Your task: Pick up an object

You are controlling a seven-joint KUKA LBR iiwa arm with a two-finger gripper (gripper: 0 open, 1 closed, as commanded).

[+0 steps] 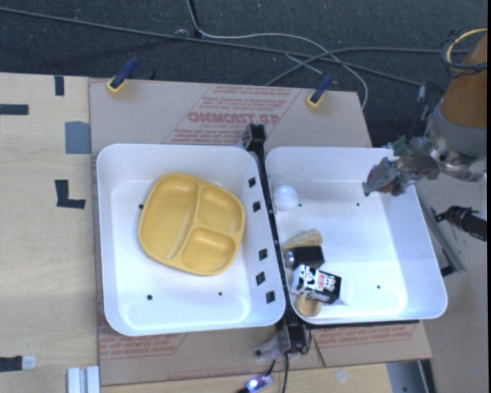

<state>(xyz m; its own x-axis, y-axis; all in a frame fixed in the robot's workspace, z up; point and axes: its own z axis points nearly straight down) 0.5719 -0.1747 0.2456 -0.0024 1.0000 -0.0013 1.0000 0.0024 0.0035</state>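
A yellow divided plate lies in the left bin. In the right bin a small white ball rests near the divider at the back left. A tan piece, a dark object and a black-and-white packet are clustered at the front left of that bin, with a brown round piece below them. My gripper hangs over the right bin's far right side, well away from the cluster. Nothing shows between its fingers.
Both bins sit on a cardboard sheet held by two yellow clamps at the back. Cables run across the dark floor behind. A black divider with clips separates the bins.
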